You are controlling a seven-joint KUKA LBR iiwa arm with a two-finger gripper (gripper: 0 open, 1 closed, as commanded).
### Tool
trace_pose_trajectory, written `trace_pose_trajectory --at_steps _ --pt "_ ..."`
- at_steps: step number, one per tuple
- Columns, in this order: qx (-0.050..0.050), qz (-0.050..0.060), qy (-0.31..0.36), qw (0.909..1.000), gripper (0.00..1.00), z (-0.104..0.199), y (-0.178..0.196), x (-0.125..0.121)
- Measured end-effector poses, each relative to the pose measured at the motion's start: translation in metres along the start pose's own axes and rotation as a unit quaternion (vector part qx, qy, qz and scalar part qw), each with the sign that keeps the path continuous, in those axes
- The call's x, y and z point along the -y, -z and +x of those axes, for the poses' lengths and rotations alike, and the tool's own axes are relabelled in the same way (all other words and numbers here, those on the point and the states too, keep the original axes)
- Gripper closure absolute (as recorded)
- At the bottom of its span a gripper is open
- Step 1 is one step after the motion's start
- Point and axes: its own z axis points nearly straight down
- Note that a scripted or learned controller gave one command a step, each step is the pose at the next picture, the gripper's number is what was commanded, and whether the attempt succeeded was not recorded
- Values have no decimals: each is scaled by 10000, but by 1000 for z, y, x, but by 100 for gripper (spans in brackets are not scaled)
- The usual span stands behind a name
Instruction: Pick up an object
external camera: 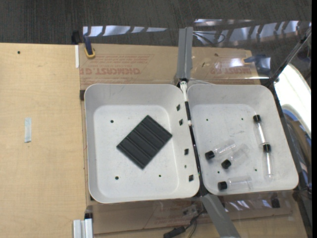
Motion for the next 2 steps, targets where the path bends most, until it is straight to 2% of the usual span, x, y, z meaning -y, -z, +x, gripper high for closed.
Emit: trace_pose_trajectory --at_steps 1,2 --pt "2 -2 294 9996 0 -9 0 -17" --pt "7 -8 1047 9945 0 -13 0 -26"
